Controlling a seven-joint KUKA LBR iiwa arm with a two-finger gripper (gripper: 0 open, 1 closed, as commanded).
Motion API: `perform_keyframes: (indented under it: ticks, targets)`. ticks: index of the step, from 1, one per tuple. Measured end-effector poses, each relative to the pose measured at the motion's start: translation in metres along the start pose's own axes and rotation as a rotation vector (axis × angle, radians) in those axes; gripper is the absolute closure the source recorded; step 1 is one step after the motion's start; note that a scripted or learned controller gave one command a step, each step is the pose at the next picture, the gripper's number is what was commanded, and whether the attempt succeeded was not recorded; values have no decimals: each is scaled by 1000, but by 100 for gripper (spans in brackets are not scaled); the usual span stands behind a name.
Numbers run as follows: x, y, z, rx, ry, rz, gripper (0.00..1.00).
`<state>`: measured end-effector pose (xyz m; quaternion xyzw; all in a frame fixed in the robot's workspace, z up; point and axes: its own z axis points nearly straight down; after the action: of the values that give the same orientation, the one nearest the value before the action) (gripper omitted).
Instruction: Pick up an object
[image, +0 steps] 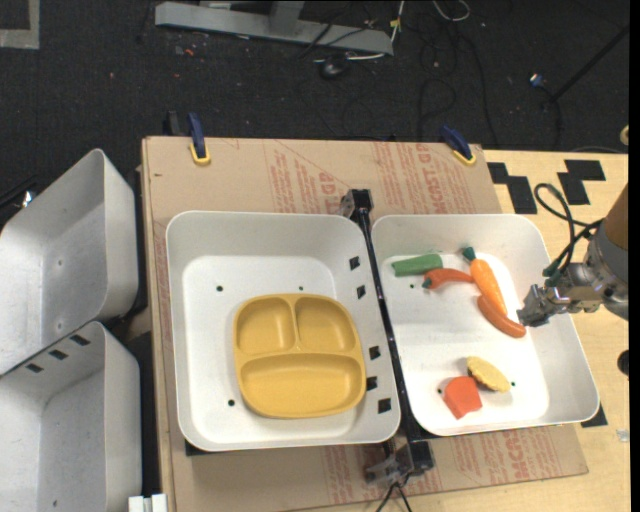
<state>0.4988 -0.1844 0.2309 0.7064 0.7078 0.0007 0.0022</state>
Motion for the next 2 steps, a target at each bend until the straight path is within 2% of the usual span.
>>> perform_keyframes:
  ticks: [1,2]
  targets:
    - [0,1,-10,2,1,0,100]
    - [49,1,-11,5,4,-5,100]
